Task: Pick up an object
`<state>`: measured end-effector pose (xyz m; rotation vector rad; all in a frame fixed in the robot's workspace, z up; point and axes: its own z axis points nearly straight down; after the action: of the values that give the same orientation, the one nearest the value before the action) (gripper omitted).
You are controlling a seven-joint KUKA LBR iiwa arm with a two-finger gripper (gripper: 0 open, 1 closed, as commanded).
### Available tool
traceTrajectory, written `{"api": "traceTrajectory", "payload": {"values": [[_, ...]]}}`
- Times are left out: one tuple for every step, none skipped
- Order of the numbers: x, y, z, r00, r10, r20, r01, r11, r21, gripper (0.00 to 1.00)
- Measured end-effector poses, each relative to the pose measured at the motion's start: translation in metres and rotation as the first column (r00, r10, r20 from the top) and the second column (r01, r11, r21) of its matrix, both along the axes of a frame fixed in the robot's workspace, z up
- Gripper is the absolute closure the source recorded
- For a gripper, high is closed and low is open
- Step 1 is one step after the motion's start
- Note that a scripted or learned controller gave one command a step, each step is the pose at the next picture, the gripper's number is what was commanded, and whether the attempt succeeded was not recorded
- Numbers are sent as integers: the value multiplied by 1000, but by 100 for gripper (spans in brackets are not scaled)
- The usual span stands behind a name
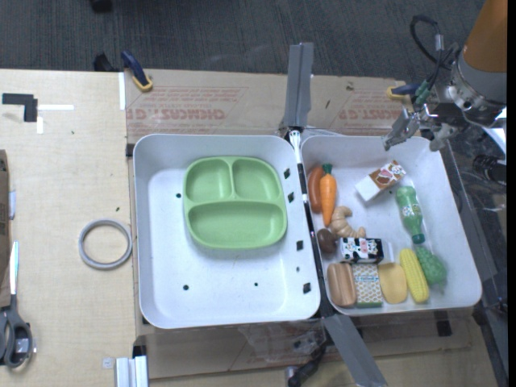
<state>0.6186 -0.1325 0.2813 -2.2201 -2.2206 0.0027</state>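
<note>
My gripper point(417, 128) hangs over the far right corner of the right bin point(462, 216), open, with nothing between its fingers. Below it in that bin lie a white and red carton point(381, 181), a green bottle point(409, 211), an orange carrot point(326, 192), a peanut point(342, 218), a small black and white milk box point(360, 250), a hot dog point(341, 284), a cracker packet point(367, 285), a yellow wedge point(393, 283), a corn cob point(415, 274) and a green vegetable point(432, 266). The carton is the closest item, a short way below and left of the fingertips.
The left bin point(153, 240) holds a green divided plate point(235, 201). A metal divider post point(299, 83) stands between the bins at the back. On the bench to the left lie a tape ring point(106, 243) and scissors point(14, 333).
</note>
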Motion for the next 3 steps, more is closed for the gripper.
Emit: {"api": "traceTrajectory", "payload": {"values": [[5,-68,-132,1000,-13,-2,13,1000,-1,0],[-42,-66,-190,999,34,0,-34,999,0,0],[-42,-67,-181,1000,31,0,-31,1000,0,100]]}}
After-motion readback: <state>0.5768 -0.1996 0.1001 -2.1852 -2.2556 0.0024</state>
